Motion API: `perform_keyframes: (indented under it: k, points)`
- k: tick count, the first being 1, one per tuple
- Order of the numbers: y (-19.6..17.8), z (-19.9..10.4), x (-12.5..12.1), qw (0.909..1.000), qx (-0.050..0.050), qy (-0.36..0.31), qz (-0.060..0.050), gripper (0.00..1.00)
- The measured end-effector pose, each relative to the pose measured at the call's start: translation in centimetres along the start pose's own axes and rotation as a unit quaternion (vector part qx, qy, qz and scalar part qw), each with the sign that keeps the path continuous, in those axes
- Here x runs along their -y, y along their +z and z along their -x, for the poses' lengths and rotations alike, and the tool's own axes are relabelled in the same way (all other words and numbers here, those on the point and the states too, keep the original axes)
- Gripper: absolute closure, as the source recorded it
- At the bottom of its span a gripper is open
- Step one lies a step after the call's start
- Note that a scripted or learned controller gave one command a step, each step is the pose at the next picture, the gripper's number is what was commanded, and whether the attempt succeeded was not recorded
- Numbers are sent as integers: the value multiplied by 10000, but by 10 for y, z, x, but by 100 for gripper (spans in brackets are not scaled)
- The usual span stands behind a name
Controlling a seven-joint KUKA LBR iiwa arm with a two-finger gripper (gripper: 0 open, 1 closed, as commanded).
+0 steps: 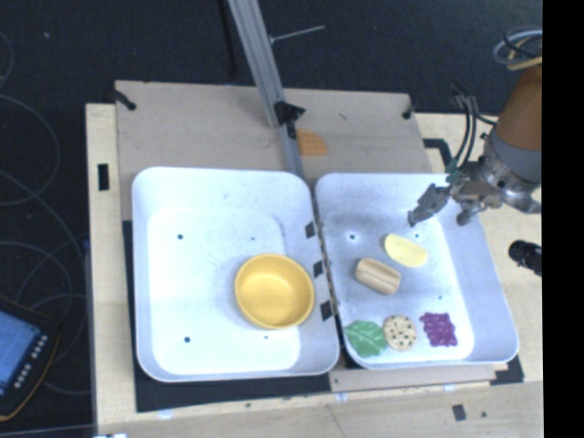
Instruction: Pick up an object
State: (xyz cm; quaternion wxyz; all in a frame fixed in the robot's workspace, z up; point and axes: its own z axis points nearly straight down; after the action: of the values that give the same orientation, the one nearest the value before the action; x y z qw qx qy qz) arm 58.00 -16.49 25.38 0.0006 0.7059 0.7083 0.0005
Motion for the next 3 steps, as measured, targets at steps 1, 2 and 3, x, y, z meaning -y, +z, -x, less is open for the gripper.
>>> perform_keyframes:
  k: [1,2,3]
  points:
    - [0,0,0,10000,-2,2,1,0]
    - [62,-1,-3,10000,7,21,-32,0]
    - [126,1,-4,10000,7,25,-33,0]
